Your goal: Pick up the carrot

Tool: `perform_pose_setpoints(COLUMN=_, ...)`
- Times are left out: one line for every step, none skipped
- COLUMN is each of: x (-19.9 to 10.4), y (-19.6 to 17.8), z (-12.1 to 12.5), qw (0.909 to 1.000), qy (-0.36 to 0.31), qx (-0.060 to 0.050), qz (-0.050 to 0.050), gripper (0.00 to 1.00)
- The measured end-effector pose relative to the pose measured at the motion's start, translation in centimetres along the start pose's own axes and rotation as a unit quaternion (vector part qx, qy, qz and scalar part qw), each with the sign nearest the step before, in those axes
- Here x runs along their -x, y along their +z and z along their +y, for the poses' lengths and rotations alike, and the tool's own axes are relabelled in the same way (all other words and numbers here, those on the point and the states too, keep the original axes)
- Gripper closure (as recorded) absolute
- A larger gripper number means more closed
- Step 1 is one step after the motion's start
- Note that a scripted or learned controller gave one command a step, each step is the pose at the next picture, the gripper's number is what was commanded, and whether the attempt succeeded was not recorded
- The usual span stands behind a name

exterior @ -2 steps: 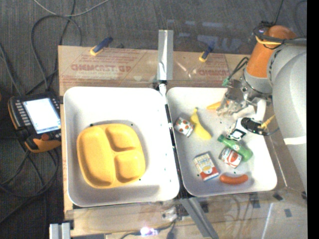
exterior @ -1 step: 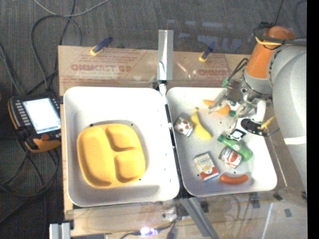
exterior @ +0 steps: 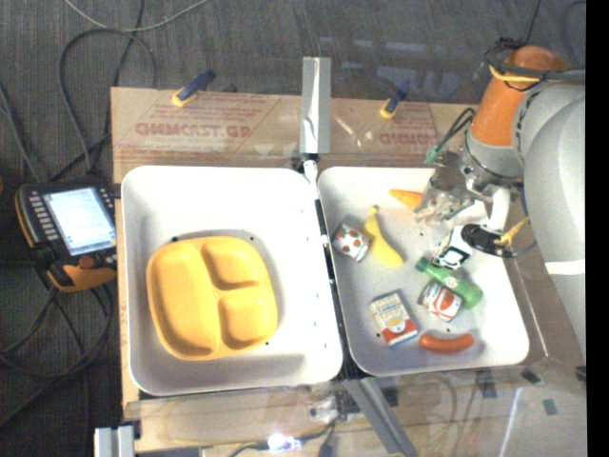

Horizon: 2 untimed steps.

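Fingers [exterior: 436, 206] low in the right bin [exterior: 514, 350], open/closed state unreadable from here. Carrot [exterior: 406, 198] lies just beside them at the bin's back wall. Banana [exterior: 381, 241] and a small can [exterior: 350, 244] close by; green bottle [exterior: 449, 282], carton [exterior: 393, 317], sausage [exterior: 445, 342] nearer front. Arm [exterior: 500, 112] reaches in from right, wrist angled down. Yellow tray [exterior: 214, 293] in left bin [exterior: 152, 198].

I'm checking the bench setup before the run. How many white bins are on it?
2. The left bin holds a yellow divided tray. The right bin holds the carrot and other small items, under the end effector.
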<state>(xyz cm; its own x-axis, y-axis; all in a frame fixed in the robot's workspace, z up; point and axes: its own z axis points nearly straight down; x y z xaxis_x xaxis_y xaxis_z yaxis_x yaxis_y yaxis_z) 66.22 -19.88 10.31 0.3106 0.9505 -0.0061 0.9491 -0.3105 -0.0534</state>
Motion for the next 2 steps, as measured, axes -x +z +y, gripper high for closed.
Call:
perform_pose_setpoints(x=-5.12, y=-9.45, z=-1.53, qw=0.9988, qy=-0.041, qx=0.027, qz=0.000, gripper=1.00)
perform_pose_setpoints(x=-5.10, y=-9.39, z=-1.55, qw=0.9988, qy=-0.041, qx=0.027, qz=0.000, gripper=0.00)
